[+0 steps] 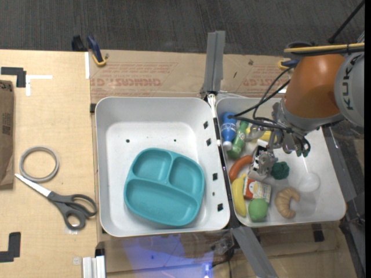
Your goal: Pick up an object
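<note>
Pickable items all sit in the right bin (330,210), crowded toward its left wall. Blue-and-white bottle (228,132) lying at the back, green bottle-like item (239,144) just beside it, something yellow (255,134) behind that, too cluttered to identify. Orange carrot (238,166) lies diagonally mid-bin. Yellow banana (238,196) runs along the left wall toward the front. Small red-and-white carton (257,188) next to it, green round fruit (258,209) at the front touching the carton. Dark teal lump (281,170) mid-bin. Tan croissant (287,202) front right, apart from the fruit.
</note>
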Tool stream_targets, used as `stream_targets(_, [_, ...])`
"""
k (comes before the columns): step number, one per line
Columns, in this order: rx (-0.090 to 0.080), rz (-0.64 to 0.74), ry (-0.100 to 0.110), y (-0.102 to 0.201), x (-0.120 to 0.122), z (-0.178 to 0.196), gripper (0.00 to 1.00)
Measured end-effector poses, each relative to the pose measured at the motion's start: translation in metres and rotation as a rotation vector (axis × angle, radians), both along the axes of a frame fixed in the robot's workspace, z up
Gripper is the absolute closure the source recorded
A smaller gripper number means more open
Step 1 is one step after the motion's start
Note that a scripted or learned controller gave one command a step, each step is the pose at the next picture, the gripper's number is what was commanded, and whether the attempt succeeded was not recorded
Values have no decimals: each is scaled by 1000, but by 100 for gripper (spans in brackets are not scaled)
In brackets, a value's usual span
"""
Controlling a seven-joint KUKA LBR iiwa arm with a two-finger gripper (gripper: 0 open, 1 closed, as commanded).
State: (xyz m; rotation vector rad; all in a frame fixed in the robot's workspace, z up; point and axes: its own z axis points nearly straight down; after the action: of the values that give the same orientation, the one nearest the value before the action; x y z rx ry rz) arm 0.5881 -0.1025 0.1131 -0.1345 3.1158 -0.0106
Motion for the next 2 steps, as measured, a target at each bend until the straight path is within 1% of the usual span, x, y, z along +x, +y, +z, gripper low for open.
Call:
stream_targets(1, [2,-116,-10,-3,-12,-6,0])
stream_targets(2, [8,-217,6,-10,4,-7,0])
